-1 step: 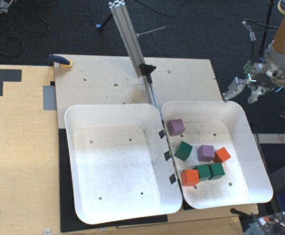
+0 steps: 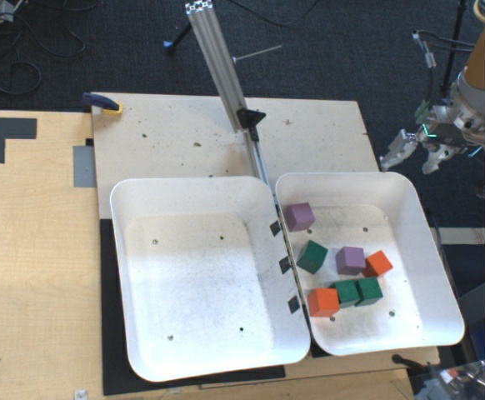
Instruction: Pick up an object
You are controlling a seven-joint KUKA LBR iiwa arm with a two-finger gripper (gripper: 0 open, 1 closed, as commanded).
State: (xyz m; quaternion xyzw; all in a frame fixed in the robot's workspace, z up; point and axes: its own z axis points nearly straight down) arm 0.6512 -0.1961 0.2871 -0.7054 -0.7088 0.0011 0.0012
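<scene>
Scattered inside the right bin (image 2: 417,215), all within its middle and lower part: a purple cube (image 2: 299,217) nearest the wall shared with the left bin (image 2: 142,215), a dark green cube (image 2: 312,257) below it, a second purple cube (image 2: 350,260) touching an orange cube (image 2: 378,263). Lower still, an orange block (image 2: 323,302) just beside two green blocks (image 2: 347,293) (image 2: 368,290), close together. Hung above and outside the right bin's upper right corner: the gripper (image 2: 417,150), fingers spread apart, gripping nothing. Leaned from the bench behind both bins: a slanted aluminium post (image 2: 217,57).
</scene>
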